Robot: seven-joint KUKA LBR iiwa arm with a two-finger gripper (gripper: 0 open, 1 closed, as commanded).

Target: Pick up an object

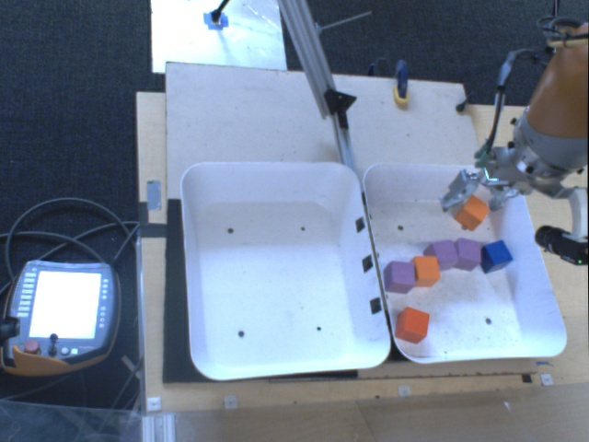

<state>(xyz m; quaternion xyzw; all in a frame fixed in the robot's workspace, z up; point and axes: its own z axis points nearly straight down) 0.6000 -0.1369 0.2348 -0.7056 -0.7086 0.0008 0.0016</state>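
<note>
My gripper [477, 201] hangs over the back of the right bin [543, 325], shut on a small orange cube [473, 213] that sits between its two grey fingers, above the bin floor. Lower in the same bin lies a curved row of cubes: a purple one [400, 275], an orange one [426, 270], two more purple ones [444, 253] [468, 252] and a blue one [496, 255]. Another orange cube [412, 324] rests alone near the bin's front left corner.
The left bin [276, 265] stands beside the right one, sharing a middle wall [366, 256]. A slanted metal pole [313, 53] rises behind the bins. A teach pendant [60, 316] lies on the floor at the left.
</note>
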